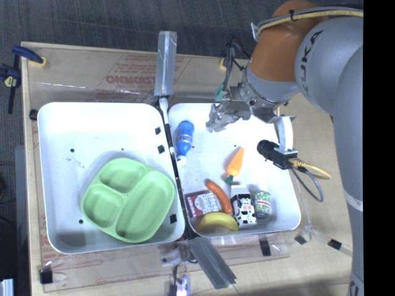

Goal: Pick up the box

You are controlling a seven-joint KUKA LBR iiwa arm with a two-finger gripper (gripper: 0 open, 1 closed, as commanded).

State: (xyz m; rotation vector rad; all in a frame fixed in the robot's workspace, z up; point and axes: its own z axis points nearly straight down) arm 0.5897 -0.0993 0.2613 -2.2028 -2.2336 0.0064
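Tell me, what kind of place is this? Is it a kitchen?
Probably a robot test lab, not a kitchen. A big grey and orange arm reaches over two white bins on a bench. The food looks like toys: a banana, a carrot, and a small cow-patterned box.

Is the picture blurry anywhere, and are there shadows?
Camera view: mostly sharp; the metal end effector looks slightly smeared. The green three-compartment plastic plate casts a soft grey shadow on the left shallow white bin. No strong glare on the right shallow white bin.
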